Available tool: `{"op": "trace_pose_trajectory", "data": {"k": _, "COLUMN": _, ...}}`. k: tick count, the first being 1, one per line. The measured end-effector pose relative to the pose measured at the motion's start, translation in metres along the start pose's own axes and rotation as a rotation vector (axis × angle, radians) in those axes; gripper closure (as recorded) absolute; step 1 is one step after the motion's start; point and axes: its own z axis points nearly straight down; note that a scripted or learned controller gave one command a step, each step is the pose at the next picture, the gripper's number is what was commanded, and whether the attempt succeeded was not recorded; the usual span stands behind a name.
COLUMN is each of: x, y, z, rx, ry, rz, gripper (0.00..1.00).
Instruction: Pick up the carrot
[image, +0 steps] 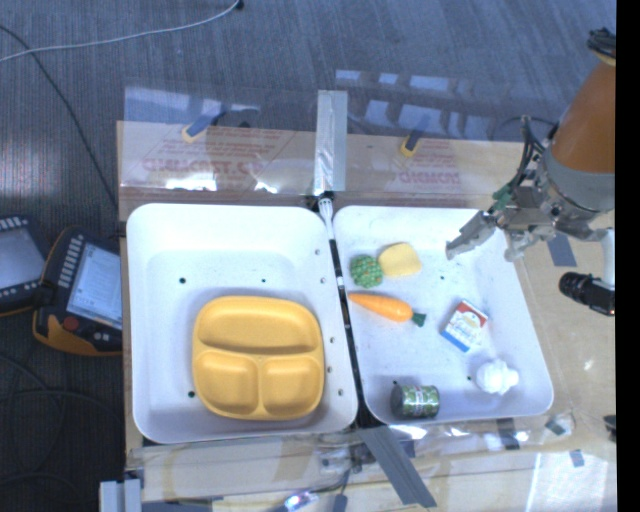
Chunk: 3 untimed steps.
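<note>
carrot (383, 307) — right bin (528, 330), untouched

My bench (440, 160) is pale wood, with clear taped sheeting along its far edge. On it sit two shallow white bins, the left bin (160, 250) touching the right bin (520, 330).

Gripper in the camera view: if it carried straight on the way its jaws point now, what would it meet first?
The gripper sits over the right bin's upper right, jaws spread and aimed down-left. Along that line the yellow block looks first, with the carrot lower and off it. Depth is unclear, so it might reach bare bin floor sooner.
</note>
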Motion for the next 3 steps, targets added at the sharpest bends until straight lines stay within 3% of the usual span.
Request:
{"op": "trace_pose_trajectory", "data": {"k": 1, "x": 0.073, "y": -0.014, "z": 0.088, "rx": 0.000, "ry": 0.001, "rz": -0.175, "gripper": 0.00}}
{"op": "trace_pose_trajectory", "data": {"k": 2, "x": 0.079, "y": 0.044, "z": 0.085, "rx": 0.000, "ry": 0.000, "rz": -0.086, "gripper": 0.00}}
{"op": "trace_pose_trajectory", "data": {"k": 3, "x": 0.044, "y": -0.002, "z": 0.181, "rx": -0.013, "ry": -0.002, "rz": -0.121, "gripper": 0.00}}
